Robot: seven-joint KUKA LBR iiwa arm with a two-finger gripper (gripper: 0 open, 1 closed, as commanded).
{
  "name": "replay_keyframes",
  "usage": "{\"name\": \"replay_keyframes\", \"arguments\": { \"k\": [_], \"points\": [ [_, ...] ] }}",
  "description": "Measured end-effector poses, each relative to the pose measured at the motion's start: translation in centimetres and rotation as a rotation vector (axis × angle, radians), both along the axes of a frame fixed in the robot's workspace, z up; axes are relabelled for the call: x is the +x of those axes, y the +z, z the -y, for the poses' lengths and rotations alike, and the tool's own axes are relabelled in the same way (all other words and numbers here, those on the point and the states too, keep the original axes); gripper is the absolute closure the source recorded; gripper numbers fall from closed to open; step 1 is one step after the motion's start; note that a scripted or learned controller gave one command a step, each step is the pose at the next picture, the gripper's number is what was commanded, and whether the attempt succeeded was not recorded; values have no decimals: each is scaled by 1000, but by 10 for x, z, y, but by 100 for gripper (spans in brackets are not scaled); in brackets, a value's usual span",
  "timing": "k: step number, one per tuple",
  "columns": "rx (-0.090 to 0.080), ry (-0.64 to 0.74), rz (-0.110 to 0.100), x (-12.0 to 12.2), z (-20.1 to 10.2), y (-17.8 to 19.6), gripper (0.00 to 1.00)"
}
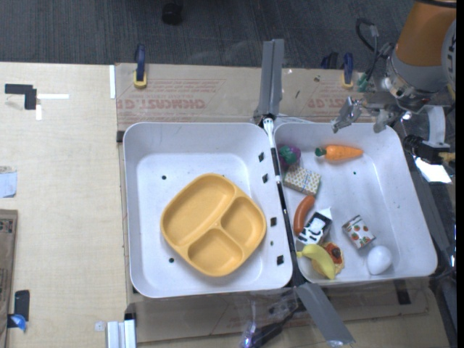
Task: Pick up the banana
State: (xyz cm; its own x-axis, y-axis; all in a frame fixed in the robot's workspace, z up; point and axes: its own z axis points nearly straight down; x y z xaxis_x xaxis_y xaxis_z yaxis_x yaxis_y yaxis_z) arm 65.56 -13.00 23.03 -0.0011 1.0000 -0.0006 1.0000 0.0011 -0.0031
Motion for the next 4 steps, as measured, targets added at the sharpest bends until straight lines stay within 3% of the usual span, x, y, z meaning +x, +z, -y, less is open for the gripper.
{"name": "replay_keyframes", "arguments": {
  "k": [1,2,3,4],
  "points": [
    [1,112,-1,-75,-28,-93,0],
    [2,556,1,-178,-81,-39,0],
    [3,850,1,-177,-125,-39,0],
    [4,1358,2,-178,-103,-39,0]
  ]
}}
